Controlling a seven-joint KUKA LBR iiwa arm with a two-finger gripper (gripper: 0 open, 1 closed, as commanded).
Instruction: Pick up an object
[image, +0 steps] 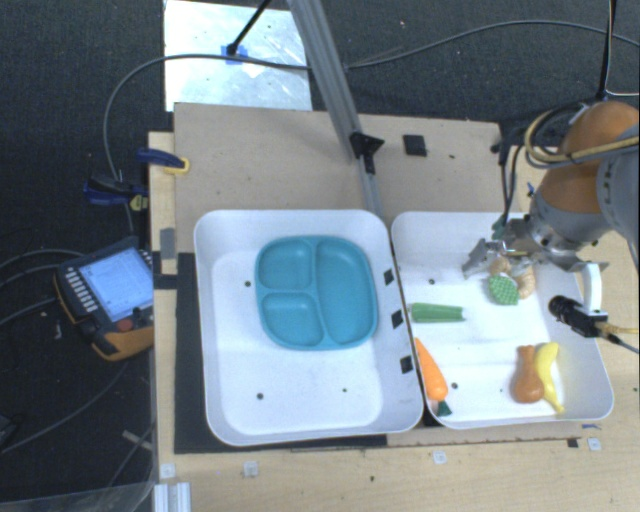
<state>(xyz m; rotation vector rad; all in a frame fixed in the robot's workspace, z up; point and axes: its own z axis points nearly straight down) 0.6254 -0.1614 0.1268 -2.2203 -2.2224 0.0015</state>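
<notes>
pincer (497, 262) low in right bin (440, 240), right above green toy (503, 290); finger state: cannot tell. pale object beside toy risks double grab, so centre on toy, descend straight, close, lift slowly.

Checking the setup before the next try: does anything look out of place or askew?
The carrot in the right bin lies against the edge it shares with the left bin, its tip climbing the rim. Everything else sits flat inside a bin.

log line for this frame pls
arm: over right bin | gripper: by green round toy, grasp unclear | untouched: carrot, green stick, banana
</notes>
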